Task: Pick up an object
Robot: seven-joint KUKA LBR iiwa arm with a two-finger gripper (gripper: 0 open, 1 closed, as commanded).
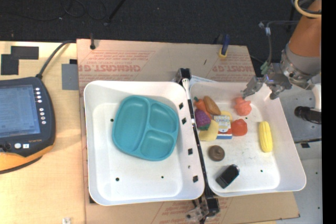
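Note:
My gripper (259, 95) hangs over the far right part of the right bin (278, 173), open, with nothing between its fingers. A pinkish-red round fruit (242, 107) lies just left of and below its left finger (251, 88). Also in this bin are a yellow corn cob (265, 136), a red piece (239, 127), a small white carton (223, 126), a purple piece (202, 119), a yellow piece (208, 133), an orange-brown piece (212, 105), a brown round piece (216, 153) and a black block (227, 176).
The left bin (105, 178) holds a teal divided plate (146, 127). A black divider (191, 128) runs between the bins. A tablet-like pendant (23, 113) lies at the bench's left edge. Cardboard (136, 60) lies under both bins.

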